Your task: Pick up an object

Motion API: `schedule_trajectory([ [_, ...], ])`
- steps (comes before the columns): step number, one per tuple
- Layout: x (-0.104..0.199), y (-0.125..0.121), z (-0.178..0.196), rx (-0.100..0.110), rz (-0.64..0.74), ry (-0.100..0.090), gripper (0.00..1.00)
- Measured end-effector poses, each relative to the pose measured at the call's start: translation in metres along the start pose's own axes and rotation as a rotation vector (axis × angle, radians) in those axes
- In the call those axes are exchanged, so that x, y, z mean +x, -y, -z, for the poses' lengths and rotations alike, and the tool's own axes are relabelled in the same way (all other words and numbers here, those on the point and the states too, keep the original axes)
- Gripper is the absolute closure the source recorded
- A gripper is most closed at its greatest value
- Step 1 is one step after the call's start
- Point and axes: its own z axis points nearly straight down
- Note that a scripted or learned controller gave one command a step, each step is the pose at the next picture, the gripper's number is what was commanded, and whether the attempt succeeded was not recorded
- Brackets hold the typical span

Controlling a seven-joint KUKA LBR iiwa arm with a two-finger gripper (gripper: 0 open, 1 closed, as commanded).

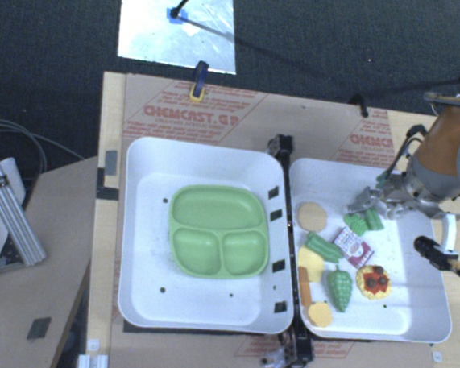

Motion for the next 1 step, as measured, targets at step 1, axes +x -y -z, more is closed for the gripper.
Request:
schedule_trajectory([
  [1, 0.0126, -0.0208, 0.0005, -0.003, 0.004, 0.0, 0.0],
])
